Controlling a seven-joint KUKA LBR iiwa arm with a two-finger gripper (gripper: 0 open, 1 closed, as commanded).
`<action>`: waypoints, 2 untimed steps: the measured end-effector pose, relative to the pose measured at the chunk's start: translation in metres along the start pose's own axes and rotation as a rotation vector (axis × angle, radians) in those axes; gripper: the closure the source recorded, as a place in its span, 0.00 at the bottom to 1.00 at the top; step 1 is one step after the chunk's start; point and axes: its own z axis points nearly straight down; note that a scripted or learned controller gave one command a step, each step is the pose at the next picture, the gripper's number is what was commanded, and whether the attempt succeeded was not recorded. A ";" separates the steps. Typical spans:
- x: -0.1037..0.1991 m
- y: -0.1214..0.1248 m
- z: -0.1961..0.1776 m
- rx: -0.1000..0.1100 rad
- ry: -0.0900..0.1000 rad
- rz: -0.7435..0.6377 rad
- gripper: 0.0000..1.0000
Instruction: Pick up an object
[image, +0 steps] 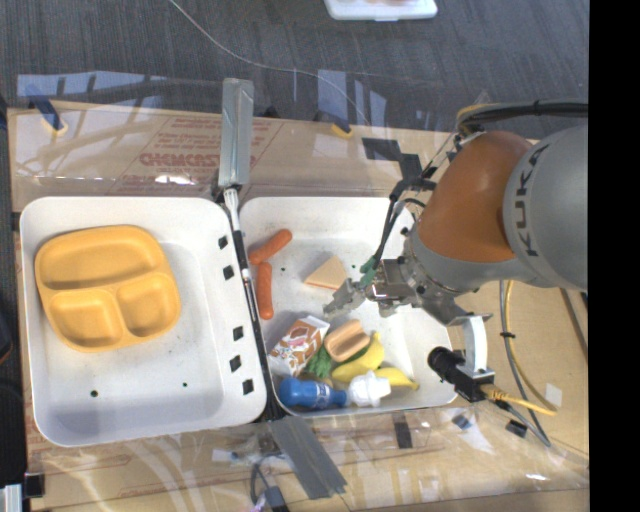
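Bench cardboard (180, 150), "KUKA" arm (520, 215).

We cannot make out the gripper's (347, 296) tips well enough to judge their spacing; they blur into the metal behind them. The arm (500, 205) covers the right bin's (300, 215) far right wall and part of its floor, and it runs off the picture's right side. The banana (372, 366) is partly hidden under the bun (347, 341). The blue bottle (308, 393) lies against the bin's near wall, its label too small to read. The print on the snack packet (297, 345) is also unreadable. A white object (381, 8) at the top is cut off by the edge.
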 end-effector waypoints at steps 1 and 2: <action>0.010 0.021 -0.083 -0.008 -0.002 0.080 0.00; -0.027 -0.021 0.043 0.011 0.000 0.166 0.00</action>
